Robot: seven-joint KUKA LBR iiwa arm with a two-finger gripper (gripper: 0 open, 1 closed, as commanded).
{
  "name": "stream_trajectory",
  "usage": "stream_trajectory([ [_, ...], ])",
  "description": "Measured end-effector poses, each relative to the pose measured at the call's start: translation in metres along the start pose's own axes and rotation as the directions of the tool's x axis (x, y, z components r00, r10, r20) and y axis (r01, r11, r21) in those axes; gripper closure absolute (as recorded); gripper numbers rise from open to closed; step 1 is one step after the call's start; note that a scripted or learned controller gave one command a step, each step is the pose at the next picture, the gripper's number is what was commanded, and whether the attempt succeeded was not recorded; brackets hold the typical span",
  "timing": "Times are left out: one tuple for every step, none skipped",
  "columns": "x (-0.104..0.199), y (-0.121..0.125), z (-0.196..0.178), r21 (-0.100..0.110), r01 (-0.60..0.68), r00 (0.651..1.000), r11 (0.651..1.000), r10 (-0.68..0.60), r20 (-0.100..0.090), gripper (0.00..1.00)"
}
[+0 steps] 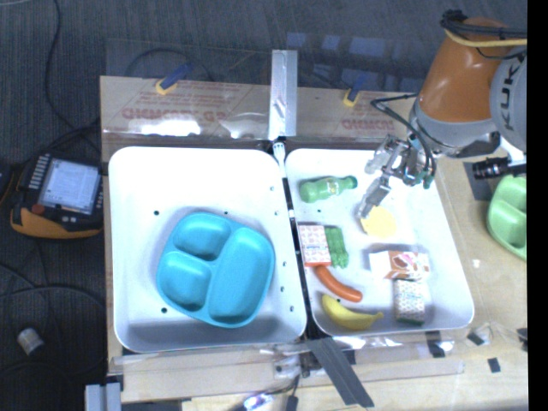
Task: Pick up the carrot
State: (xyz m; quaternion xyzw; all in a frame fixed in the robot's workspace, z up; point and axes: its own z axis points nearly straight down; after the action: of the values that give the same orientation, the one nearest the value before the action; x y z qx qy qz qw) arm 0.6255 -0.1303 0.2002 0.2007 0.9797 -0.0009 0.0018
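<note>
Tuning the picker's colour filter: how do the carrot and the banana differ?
The carrot is orange, the banana yellow. The carrot is thinner and nearly straight; the banana is thicker and curved. The carrot lies above the banana in the view. Both lie flat in the right bin, close together.

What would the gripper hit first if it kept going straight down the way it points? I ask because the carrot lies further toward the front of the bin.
Most likely the yellow round piece, just below the gripper, not the carrot. Height is unclear from this view.
</note>
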Motion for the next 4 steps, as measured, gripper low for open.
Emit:
stream_trajectory([
  [0.03, 0.014, 0.011, -0.004, -0.039, 0.999, 0.999, 0.039, -0.003, 0.0],
  [-0.003, -0.044, -0.022, 0.0, 0.169, 0.986, 0.986, -0.169, 0.0, 0.0],
  [-0.031, -0.042, -0.126, -0.001, 0.225, 0.974, 0.974, -0.225, 0.002, 0.0],
  [-0.026, -0.011, -0.039, -0.001, 0.29, 0.957, 0.957, -0.29, -0.001, 0.0],
])
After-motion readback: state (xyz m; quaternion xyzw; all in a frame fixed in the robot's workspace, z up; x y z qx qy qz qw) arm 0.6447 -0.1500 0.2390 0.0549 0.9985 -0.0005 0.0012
